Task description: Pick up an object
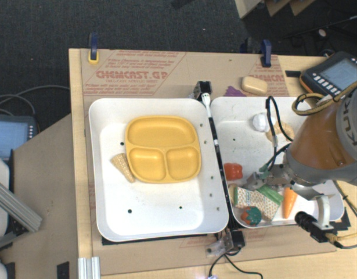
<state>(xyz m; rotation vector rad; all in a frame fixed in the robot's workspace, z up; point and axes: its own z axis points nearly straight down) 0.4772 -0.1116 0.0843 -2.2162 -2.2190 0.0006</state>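
Holding: one yellow divided tray point(162, 148), one cracker point(123, 167), left bin point(108, 208); one carrot point(289, 201), right bin point(236, 118). Gripper point(270, 179) state: cannot tell.

Setting: a robotics lab, as you can see. Evidence before you: counter point(79, 156) of plywood board, held by blue clamps point(94, 54); two white bins point(103, 173) side by side; teach pendant point(335, 77) at the right; loose cables point(274, 127); dark carpet floor point(137, 10); aluminium framing point(13, 205) at left.
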